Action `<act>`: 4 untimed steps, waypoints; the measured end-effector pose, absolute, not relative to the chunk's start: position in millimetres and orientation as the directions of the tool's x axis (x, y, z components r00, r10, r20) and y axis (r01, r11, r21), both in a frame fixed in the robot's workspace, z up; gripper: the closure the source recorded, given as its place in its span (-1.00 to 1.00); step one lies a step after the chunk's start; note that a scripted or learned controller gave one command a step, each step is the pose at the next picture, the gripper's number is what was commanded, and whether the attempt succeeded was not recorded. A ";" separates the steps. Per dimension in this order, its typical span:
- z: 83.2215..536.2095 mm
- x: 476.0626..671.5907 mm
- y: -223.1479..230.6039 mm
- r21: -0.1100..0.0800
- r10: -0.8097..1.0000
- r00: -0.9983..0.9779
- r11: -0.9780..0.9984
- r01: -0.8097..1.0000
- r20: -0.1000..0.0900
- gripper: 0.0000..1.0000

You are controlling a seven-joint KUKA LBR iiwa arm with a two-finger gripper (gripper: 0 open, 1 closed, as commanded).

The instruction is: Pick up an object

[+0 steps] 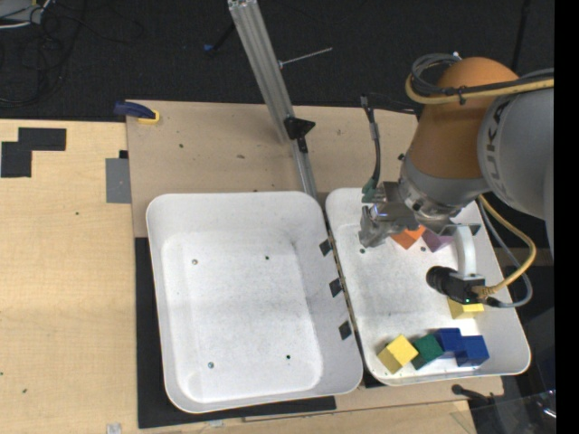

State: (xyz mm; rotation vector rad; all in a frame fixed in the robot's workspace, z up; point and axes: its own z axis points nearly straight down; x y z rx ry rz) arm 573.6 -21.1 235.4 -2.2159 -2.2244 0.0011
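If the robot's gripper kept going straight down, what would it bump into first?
Probably the bare white floor of the right bin. The gripper points down beside the orange block, though depth is hard to judge.

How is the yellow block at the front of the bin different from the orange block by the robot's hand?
The yellow block is in plain sight near the right bin's front edge; the orange block sits farther back, partly hidden under the arm. The yellow block touches a green block; the orange block lies beside a purple one. Both are small blocks in the same bin.
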 end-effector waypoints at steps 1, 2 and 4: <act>222.8 581.6 27.5 -0.004 1.000 -0.003 0.003 1.000 0.001 1.00; 237.7 599.2 78.2 -0.001 1.000 -0.004 0.004 1.000 0.001 1.00; 223.2 595.0 96.4 -0.006 1.000 -0.005 0.005 1.000 -0.001 -1.00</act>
